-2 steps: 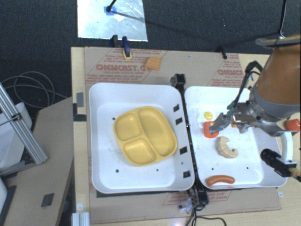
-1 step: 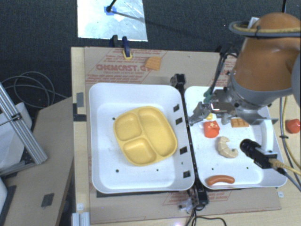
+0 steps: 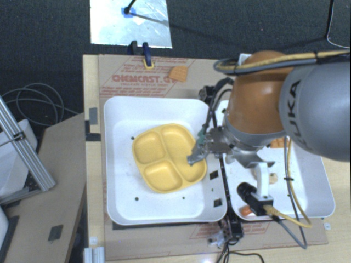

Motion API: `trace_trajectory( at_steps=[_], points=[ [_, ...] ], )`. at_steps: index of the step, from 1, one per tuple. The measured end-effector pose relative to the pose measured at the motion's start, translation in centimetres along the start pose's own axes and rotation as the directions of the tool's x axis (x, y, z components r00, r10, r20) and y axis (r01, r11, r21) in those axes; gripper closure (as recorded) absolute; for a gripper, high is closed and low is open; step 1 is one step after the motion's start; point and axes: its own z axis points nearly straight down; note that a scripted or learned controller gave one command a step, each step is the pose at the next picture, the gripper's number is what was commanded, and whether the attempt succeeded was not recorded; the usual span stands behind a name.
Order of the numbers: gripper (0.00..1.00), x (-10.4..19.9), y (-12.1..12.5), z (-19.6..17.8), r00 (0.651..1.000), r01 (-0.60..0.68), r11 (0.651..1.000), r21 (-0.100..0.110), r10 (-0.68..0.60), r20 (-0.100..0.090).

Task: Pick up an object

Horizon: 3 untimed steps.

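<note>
A yellow plate [image 3: 166, 158] with several shallow compartments lies flat in the left bin [image 3: 118, 201], a shallow white tray. The plate sits a little right of the bin's middle, closer to the wall that divides the two bins than to the bin's left wall. It is a rounded rectangle, and its long axis runs on a diagonal, from the upper left toward the lower right of the view, so one corner points toward the bin's near right corner. Raised ridges split it into sections.

The grey arm [image 3: 312, 114], with its orange band, reaches in over the right bin [image 3: 323, 201] and across the dividing wall. Its gripper [image 3: 196, 153] is at the plate's right edge, the end nearest the dividing wall. The metal fingers [image 3: 193, 158] overlap the plate's rim there, but whether they are open, closed or gripping the rim cannot be told at this angle.

Beside the plate's bin, the right bin holds a few small things, partly hidden by the arm and cables; an orange piece [image 3: 278, 142] shows just past the arm.
</note>
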Motion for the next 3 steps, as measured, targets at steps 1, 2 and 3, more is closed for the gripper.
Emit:
trace_trajectory(
  at_steps=[1, 2, 3],
  points=[
    [0.00, -6.2, 0.0, 7.4, 1.000, -0.015, 1.000, -0.001, 0.015, 0.004],
    [0.00, -14.5, 4.9, 6.9, 1.000, -0.015, 1.000, -0.013, 0.016, 0.006],
    [0.00, -9.7, 0.0, -2.4, 1.000, 0.000, 1.000, -0.016, 0.000, -0.002]
  ],
)
